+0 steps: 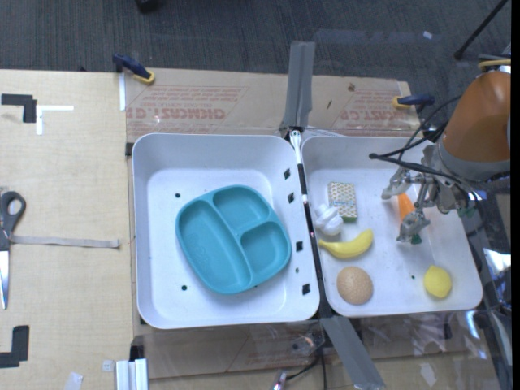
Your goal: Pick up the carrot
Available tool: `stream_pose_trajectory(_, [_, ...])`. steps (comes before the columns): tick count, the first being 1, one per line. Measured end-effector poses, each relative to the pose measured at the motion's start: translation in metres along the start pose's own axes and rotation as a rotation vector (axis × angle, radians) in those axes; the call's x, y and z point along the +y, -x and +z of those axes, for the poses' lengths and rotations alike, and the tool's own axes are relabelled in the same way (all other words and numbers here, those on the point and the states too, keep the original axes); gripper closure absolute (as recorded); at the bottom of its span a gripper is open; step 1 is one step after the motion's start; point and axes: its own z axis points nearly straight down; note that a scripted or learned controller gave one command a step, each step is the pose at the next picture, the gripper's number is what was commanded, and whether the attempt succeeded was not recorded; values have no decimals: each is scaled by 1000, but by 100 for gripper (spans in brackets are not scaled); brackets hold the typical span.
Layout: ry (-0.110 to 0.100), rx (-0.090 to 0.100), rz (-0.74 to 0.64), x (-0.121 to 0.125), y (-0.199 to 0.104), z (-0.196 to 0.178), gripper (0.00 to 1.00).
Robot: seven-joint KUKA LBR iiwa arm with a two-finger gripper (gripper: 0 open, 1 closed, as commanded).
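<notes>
The carrot (405, 204) is a short orange piece lying on the floor of the right bin (382, 299), near its right wall. My gripper (404, 210) hangs low over it at the end of the grey arm with the orange band (479, 120). One finger (393, 188) stands just above and left of the carrot, the other finger (413, 229) just below it. The fingers are spread apart, wider than the carrot, so the gripper is open and straddles it. The gripper's body hides the carrot's right side.
Also in the right bin are a banana (349, 244), a brown egg-shaped thing (354, 285), a lemon (437, 282), a speckled sponge (342, 199) and a small white item (327, 218). The left bin (154, 242) holds a blue divided plate (233, 238). Scissors (6, 234) lie on the bench at far left.
</notes>
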Motion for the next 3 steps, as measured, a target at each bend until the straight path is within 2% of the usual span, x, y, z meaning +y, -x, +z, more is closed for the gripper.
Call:
stream_pose_trajectory(1, [-3, -6, -4, 1, 3, -11, 100])
stream_pose_trajectory(2, [-3, -6, -3, 1, 3, -11, 0])
stream_pose_trajectory(3, [-6, -12, -6, 1, 5, -22, 100])
